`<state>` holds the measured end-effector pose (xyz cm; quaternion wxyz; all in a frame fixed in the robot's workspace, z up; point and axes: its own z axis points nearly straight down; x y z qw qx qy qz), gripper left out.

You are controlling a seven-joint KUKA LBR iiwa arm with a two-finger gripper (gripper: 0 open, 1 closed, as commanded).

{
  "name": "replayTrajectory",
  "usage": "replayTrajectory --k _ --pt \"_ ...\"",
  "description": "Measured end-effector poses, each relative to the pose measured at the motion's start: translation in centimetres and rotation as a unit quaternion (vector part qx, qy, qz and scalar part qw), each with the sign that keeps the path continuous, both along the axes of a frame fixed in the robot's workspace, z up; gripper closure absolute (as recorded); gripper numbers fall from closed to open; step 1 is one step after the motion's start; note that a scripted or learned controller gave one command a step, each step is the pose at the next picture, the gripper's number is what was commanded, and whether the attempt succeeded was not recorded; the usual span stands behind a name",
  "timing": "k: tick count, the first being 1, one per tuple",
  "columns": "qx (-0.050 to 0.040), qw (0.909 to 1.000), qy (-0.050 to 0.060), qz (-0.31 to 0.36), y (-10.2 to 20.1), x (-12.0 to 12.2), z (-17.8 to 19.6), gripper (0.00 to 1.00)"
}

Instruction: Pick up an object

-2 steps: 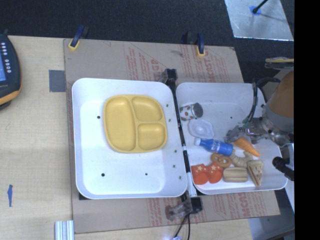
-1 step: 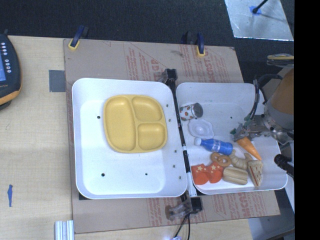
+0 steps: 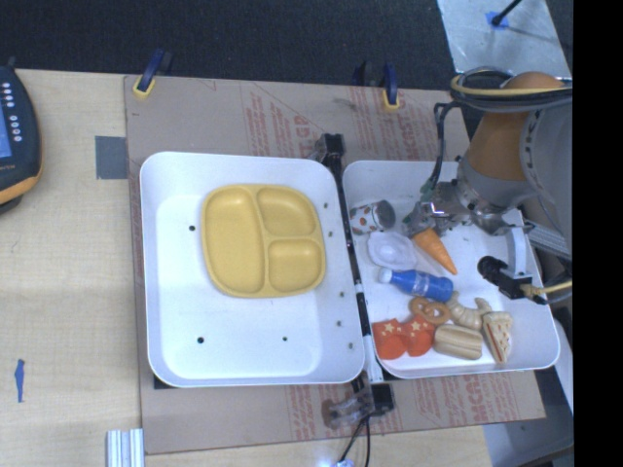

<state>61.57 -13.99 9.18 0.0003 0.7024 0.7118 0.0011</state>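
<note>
- Carrot sits right under your claw in the right bin; whether it's spread, I cannot tell.
- Watch the crowding: clear cup and blue bottle touch it, so you may nudge or snag them.

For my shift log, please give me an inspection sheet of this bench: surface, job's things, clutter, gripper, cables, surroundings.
Surface: cardboard sheet clamped on a wooden bench, bearing the left bin and right bin.
Job's things: in the right bin, orange carrot, blue bottle, clear cup, red star piece, wooden pieces.
Clutter: yellow divided plate in the left bin.
Gripper: gripper low over the right bin's far part, beside the carrot.
Cables: black cable by the arm.
Surroundings: handheld controller at the left edge.
</note>
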Motion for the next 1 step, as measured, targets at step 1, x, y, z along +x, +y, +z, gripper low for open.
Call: replayTrajectory --k 1 --pt "0.0006 1.0 -0.001 -0.001 8.56 -1.2 10.65 1.0"
